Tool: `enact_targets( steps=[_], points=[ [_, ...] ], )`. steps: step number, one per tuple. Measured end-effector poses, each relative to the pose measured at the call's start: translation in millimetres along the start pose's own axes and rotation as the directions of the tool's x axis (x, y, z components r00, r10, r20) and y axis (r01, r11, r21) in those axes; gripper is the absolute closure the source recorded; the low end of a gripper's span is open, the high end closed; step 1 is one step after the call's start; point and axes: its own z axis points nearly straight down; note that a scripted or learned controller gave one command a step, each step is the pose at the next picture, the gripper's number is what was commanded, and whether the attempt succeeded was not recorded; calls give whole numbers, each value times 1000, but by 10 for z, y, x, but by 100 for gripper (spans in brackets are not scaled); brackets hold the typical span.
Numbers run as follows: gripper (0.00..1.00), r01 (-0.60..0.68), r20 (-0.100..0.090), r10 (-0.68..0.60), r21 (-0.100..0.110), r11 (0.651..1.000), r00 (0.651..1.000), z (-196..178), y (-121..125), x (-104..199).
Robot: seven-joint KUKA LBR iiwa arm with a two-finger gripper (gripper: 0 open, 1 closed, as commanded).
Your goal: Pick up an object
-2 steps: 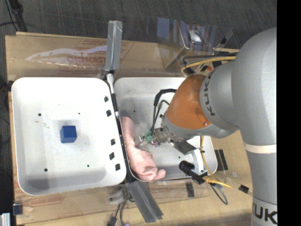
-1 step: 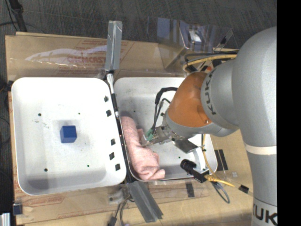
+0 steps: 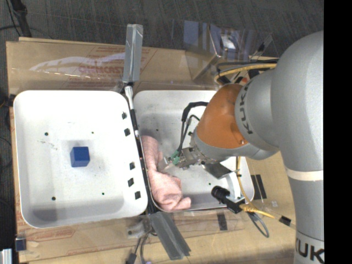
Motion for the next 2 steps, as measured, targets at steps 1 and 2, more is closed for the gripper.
enact_targets(
  steps=[1,2],
  points=[
    [0,16,0,-16,-4,1000,1000,86,-276,41],
    [0,-118,-2,118,0,993,993,90,331,-96]
  ],
)
